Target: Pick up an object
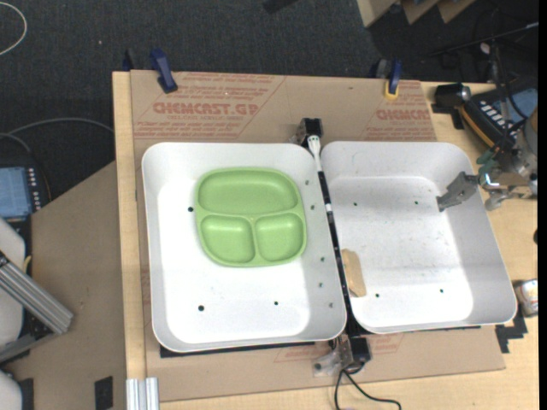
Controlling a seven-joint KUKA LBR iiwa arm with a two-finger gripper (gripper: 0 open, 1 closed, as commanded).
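A light green divided plate (250,216) with three compartments lies flat in the upper middle of the left white bin (175,310). My gripper (459,191) hovers over the upper right corner of the right white bin (402,246), far from the plate. Its grey tip points left and down toward the bin floor, and nothing shows in it. The arm's wrist (506,171) sits at the view's right edge.
A small tan wooden piece (353,273) rests on the ridge between the two bins. Both bins sit on a cardboard sheet (205,105) held by blue clamps (162,69) at the back. Cables and hardware crowd the right edge.
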